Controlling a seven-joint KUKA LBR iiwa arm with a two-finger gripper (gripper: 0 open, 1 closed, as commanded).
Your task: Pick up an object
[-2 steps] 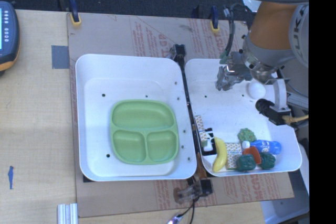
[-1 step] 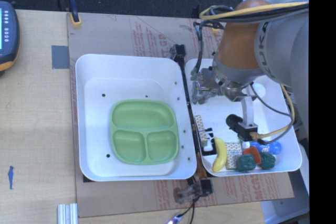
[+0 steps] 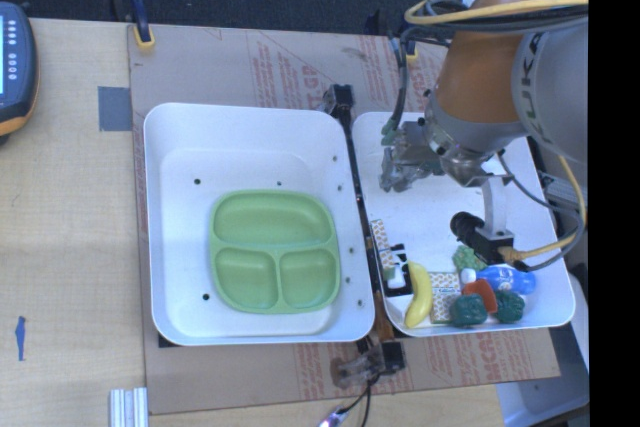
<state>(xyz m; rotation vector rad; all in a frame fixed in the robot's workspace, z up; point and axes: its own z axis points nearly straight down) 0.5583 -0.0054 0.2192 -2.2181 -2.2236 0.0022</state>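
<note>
Approach step: gripper [image 3: 402, 162] hovers upper right, seemingly empty, fingers apparently parted; next, descend toward the banana [image 3: 419, 294].

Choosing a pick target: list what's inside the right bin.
In the right bin, near corner: a banana, two dark green lumps, red and blue pieces. The arm covers the far end.

Pretty clearly a robotics lab: my arm [image 3: 500, 75] works over two white bins [image 3: 165, 215] on a cardboard-covered bench [image 3: 70, 265], cables [image 3: 480, 10] looping around, teach pendant [image 3: 15, 65] nearby.
</note>
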